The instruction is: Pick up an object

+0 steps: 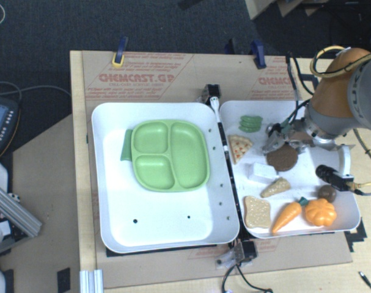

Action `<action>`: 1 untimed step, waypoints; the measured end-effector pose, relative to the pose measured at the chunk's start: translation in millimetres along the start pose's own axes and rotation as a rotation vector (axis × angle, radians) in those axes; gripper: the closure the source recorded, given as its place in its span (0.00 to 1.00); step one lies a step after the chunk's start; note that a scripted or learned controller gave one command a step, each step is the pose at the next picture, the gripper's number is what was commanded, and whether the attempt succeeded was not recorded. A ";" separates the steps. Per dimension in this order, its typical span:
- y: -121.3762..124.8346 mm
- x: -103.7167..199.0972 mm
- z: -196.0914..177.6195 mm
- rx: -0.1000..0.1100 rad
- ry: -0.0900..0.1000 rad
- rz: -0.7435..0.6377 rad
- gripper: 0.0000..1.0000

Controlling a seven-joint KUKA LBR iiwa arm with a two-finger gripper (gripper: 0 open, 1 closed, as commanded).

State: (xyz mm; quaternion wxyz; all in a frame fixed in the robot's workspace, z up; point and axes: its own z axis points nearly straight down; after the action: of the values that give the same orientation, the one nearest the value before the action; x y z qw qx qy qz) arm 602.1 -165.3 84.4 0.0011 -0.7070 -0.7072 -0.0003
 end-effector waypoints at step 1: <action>0.4 -0.6 -11.8 -0.003 -0.002 0.000 1.00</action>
State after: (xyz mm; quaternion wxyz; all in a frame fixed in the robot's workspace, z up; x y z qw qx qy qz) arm 602.5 -165.9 96.1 -0.0005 -0.7069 -0.7073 -0.0005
